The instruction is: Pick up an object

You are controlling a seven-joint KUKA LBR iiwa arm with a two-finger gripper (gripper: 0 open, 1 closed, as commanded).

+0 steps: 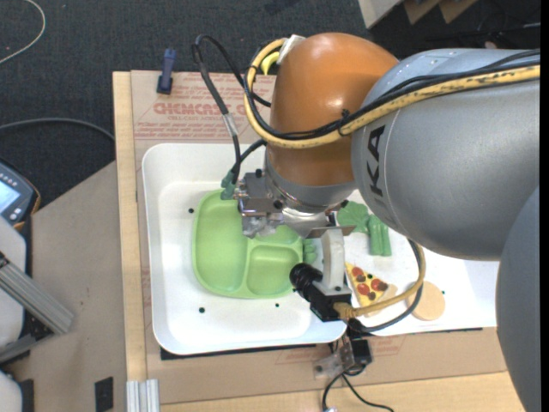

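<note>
1. Camera view: nothing is visibly lifted, so I judge the pick not yet made.
2. Likely target: 1 green divided plate (232, 256), flat in the white bin (163, 256), left of centre.
3. Also there: a toy pizza slice (369, 287) by the bin's front right corner.
4. Arm (446, 144) points steeply down, with the gripper (273, 217) low at the plate's back right rim.
5. Gripper opening and hold: cannot tell, as the wrist hides it.
</note>
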